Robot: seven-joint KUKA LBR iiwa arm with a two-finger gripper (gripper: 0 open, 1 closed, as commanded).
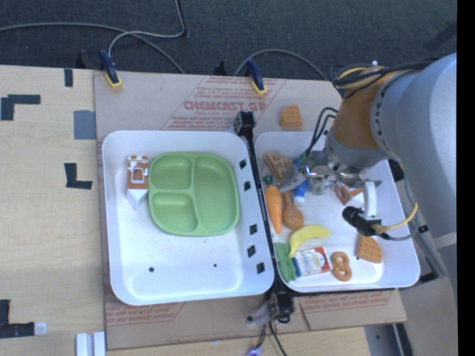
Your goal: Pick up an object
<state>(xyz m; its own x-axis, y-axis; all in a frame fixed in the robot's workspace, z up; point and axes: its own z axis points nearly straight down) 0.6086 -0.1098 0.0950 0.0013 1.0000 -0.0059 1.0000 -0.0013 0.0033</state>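
Carrot [274, 208], orange and tapered, lies in the right bin [401, 273] beside a yellow banana [308, 236]. My gripper [315, 178] hangs above; finger state indeterminate. Bins rest on brown cardboard [178, 102].

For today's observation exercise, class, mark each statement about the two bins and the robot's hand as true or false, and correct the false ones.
1. The green divided plate lies in the left bin. True.
2. The banana lies on the green plate. False: it lies in the right bin, below the carrot.
3. The hand is over the right bin. True.
4. A waffle piece lies outside both bins, on the cardboard. True.
5. The pretzel sits in the left bin. False: it is in the right bin, near its front edge.
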